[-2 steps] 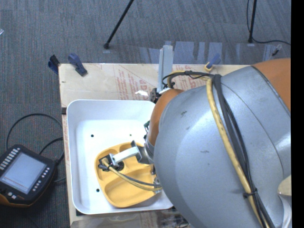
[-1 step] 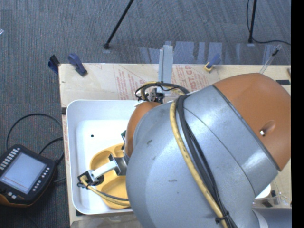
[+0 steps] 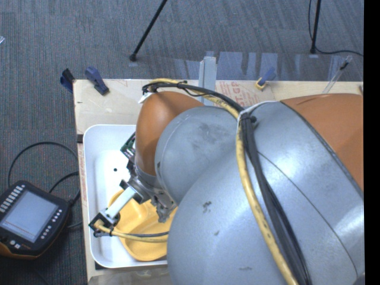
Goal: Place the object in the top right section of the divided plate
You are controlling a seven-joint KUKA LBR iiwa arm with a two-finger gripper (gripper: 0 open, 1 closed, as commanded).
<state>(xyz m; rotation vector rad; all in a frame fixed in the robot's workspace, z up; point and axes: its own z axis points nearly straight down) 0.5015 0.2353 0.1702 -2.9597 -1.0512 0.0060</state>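
Observation:
The yellow divided plate (image 3: 141, 244) lies in the near part of the left white bin (image 3: 97, 153), and the arm covers most of it. My gripper (image 3: 161, 210) hangs low over the plate's upper edge, under the grey wrist and the orange band. The arm's bulk hides the plate's sections and whatever sits beneath the gripper. A small green and dark thing (image 3: 128, 145) peeks out at the arm's left edge, over the bin's far part; I cannot tell what it is.
The grey and orange arm (image 3: 261, 195) blocks the right bin and most of the bench. Blue clamps (image 3: 96, 80) sit on the bench's far left corner. A teach pendant (image 3: 28, 217) lies on the floor to the left.

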